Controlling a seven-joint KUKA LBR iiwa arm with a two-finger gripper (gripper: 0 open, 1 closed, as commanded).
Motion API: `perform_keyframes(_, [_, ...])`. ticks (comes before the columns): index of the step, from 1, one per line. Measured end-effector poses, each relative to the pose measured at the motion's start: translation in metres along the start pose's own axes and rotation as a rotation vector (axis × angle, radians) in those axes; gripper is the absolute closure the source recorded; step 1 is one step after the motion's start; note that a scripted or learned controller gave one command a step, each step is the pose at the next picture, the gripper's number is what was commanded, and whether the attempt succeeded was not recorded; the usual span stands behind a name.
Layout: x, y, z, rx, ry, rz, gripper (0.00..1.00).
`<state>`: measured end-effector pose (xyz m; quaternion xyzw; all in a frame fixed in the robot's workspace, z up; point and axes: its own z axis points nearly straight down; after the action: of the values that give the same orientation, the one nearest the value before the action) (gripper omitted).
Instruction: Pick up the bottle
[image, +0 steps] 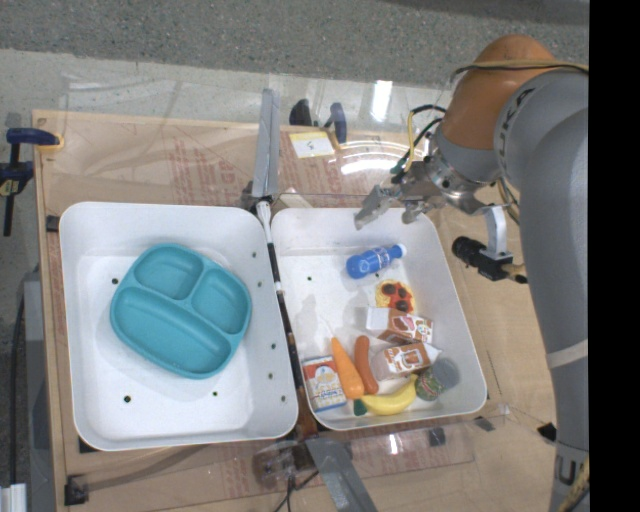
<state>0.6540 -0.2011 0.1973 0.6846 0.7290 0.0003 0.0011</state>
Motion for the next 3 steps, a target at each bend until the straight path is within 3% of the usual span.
perform_keyframes(1, [-0.038,-0.003,0.109,0.002,0.000,-0.120,0.00])
perform_keyframes(2, [0.004,-0.034,0.109,0.002,0.000,-0.153,0.00])
perform_keyframes(3, [0.023,-0.061,0.109,0.003,0.001,-0.164,0.00])
